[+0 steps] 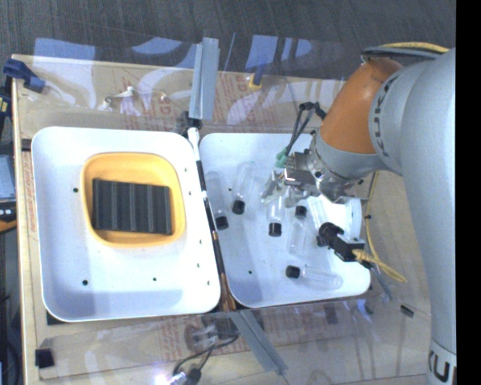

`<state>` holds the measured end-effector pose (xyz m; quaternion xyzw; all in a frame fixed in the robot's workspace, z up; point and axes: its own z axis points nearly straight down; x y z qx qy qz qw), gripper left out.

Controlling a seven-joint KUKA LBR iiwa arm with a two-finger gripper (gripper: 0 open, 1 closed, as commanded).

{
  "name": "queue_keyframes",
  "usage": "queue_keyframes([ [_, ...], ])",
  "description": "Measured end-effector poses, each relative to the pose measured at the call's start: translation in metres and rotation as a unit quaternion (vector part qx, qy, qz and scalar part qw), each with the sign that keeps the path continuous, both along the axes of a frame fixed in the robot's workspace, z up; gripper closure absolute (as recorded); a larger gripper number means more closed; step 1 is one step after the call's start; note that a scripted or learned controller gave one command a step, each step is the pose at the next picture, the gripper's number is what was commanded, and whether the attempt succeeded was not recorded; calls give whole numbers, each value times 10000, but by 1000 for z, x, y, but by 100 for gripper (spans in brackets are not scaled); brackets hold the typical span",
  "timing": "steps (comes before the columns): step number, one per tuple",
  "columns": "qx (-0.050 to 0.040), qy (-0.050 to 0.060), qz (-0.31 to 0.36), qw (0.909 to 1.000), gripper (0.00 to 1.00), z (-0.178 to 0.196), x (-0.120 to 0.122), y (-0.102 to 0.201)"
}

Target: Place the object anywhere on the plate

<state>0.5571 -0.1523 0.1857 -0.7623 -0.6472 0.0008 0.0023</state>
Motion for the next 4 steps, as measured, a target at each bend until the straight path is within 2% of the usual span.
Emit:
queue_keyframes([
  [1,-6,-7,363,9993,100,40,19,62],
  [2,0,5,1876,9822,100,5,22,117],
  [3,-2,3,1874,9823,0,5,22,117],
  [4,-7,-14,2380,9713,0,24,29,81],
])
